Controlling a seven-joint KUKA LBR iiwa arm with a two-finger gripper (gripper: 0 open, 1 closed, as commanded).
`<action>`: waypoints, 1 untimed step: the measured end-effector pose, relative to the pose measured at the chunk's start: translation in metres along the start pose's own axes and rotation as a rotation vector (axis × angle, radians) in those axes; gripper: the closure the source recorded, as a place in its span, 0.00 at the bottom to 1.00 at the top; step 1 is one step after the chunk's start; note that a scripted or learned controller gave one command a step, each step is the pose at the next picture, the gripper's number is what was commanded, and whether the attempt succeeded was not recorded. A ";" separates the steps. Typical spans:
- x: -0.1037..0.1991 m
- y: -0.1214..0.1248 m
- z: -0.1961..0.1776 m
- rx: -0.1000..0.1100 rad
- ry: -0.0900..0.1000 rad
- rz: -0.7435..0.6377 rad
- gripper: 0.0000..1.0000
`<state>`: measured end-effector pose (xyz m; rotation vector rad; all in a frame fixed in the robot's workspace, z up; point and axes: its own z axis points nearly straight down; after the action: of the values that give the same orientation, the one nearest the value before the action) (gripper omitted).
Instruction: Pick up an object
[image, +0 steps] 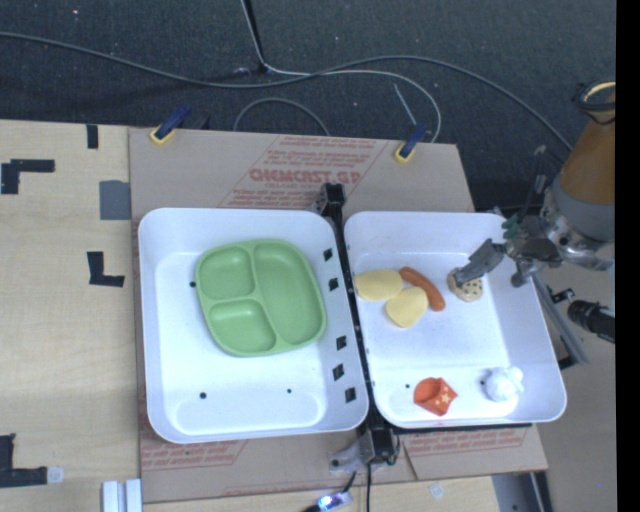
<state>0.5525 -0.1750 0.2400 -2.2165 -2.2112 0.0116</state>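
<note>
My gripper hangs over the right side of the right bin, open with nothing between its fingers. One dark finger slants down-left and ends just above a small speckled cookie. To the left of the cookie lie an orange-red sausage and two pale yellow pieces, all close together. A red crumpled object and a white lumpy object rest near the bin's front wall.
The left bin holds a green divided plate. A black divider runs between the bins. The grey and orange arm comes in from the right, above the right bin's far corner.
</note>
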 end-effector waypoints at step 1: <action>0.000 0.002 -0.006 -0.010 -0.002 -0.003 0.00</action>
<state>0.5547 -0.1746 0.2456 -2.2191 -2.2216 0.0027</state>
